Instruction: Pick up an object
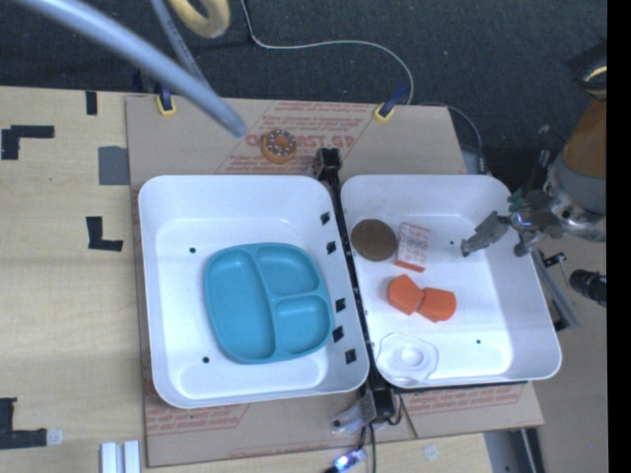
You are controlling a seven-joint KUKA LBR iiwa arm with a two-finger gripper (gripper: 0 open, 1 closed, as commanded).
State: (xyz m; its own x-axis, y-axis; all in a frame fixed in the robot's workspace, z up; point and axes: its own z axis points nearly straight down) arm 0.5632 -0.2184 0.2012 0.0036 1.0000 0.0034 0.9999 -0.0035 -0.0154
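In the right bin (pixel 518 348) lie a brown round disc (pixel 374 238), a small white packet with red print (pixel 413 245), an orange piece in two lumps (pixel 421 299) and a white round lid-like item (pixel 407 355). My gripper (pixel 501 235) hangs over the bin's right side, to the right of the packet and apart from every object. Its two fingers stand spread, one (pixel 480 236) reaching left into the bin, with nothing between them.
The left bin (pixel 163 264) holds a blue divided plate (pixel 267 301). A doughnut-like ring (pixel 279 146) lies on the cardboard behind the bins. A grey tube crosses the top left. The arm's orange band (pixel 590 144) is at the right edge.
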